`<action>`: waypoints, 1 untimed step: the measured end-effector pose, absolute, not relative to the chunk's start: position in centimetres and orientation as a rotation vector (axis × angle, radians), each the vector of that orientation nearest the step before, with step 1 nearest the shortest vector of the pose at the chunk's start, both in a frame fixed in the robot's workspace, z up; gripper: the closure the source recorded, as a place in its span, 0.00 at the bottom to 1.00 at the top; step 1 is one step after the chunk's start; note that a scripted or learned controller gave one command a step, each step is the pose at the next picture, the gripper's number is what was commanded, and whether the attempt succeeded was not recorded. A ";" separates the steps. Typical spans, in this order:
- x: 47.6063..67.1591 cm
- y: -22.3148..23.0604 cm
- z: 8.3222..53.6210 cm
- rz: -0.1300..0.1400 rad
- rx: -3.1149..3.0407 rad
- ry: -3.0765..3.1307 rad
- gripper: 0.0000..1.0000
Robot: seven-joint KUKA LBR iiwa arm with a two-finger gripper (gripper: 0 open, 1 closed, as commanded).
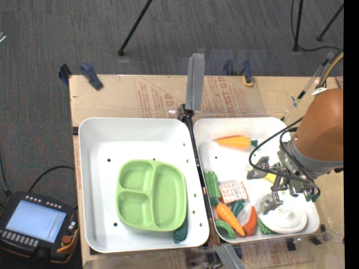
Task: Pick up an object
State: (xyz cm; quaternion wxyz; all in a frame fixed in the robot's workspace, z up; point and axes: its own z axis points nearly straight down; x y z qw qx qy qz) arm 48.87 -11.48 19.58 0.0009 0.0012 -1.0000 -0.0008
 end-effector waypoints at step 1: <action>49.2 -8.8 9.3 0.002 -0.027 -3.150 0.00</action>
